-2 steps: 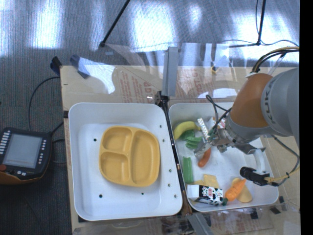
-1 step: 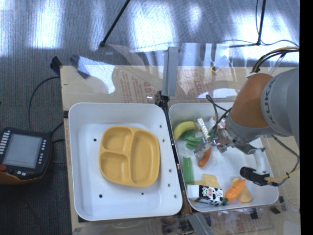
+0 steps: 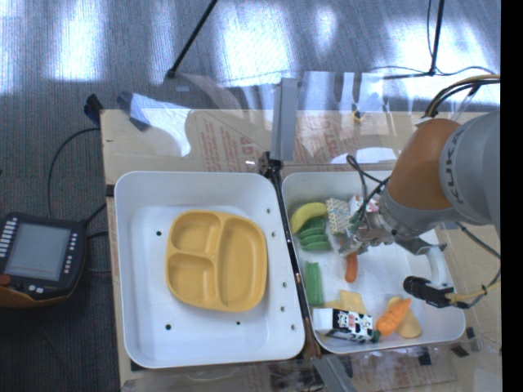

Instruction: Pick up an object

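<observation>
Over the right bin (image 3: 458,321), the pincer (image 3: 357,239) is seen just above a small orange-red carrot (image 3: 351,268). Whether it's apart or together can't be told. The carrot should be gripped across its thin middle & lifted slowly, w/o bumping the green pods (image 3: 313,237) nearby.

Left white bin (image 3: 131,219) holds a yellow three-compartment tray (image 3: 217,260), lying flat near its centre. A teach pendant (image 3: 37,256) with a grey screen lies on the carpet left of the bench, its cable (image 3: 61,158) looping up beside it. Tripod legs (image 3: 200,23) stand on the carpet behind the bench.
</observation>
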